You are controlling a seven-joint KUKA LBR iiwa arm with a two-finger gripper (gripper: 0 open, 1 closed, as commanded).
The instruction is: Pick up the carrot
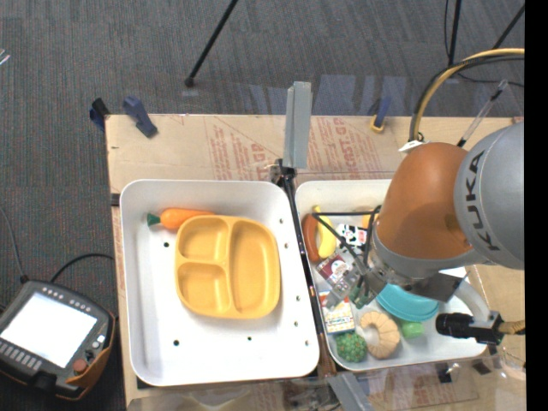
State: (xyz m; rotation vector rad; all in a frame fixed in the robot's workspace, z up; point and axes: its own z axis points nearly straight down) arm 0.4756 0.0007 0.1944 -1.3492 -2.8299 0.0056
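Observation:
The carrot (182, 217), orange with a green stub, lies on its side in the left bin (145, 332), near the bin's far left corner. It touches the far left edge of a yellow divided plate (229, 265). My gripper (358, 287) is low over the right bin (479, 345), among the clutter there and well to the right of the carrot. The orange wrist band and grey arm hide much of that bin's middle.
The right bin holds a teal bowl (409, 302), a beige ring-shaped pastry (381, 332), a green broccoli piece (349, 347), a small printed box (340, 317) and a yellow banana (326, 232). A grey post (298, 131) stands behind the bins' shared wall.

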